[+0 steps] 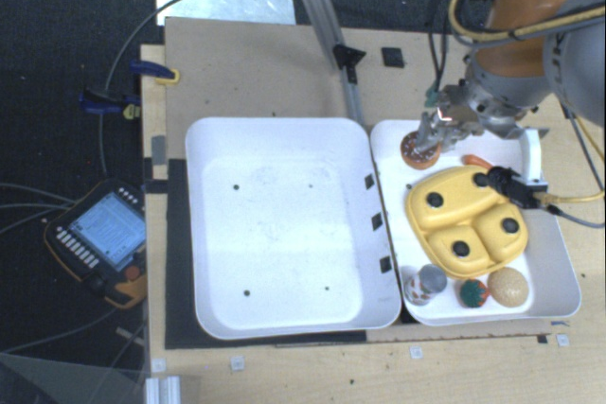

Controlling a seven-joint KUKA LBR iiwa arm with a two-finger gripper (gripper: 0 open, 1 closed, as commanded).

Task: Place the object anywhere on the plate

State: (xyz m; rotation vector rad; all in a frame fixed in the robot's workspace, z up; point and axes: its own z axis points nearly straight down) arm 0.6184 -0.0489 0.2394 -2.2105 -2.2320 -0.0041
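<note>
Gripper working low over a brown object at the right bin's far corner

Arm (530, 5) is reaching in from the right, and the gripper (428, 135) is hanging right above a small round brown object (417, 151) in the far left corner of the right bin (559, 284). Whether its fingers are apart, together or clamped on the object cannot be told, as the wrist is hiding them. This is looking like the pick-up step, with the lift not yet made. The plate (464, 222), yellow and split into three wells, is lying just beside the gripper on its near side, almost touching the object. So the next move is calling for a firm hold, a short lift and a small carry toward the camera, ending over any well. Beyond the plate, at the bin's near edge, a grey cup (428, 281), a green-and-red piece (472, 292) and a tan ball (508, 286) are sitting in a row. To the gripper's left the other bin (204, 232) is lying on the brown bench (246, 71). A handheld pendant (99, 237) is resting on dark floor farther left.
</note>
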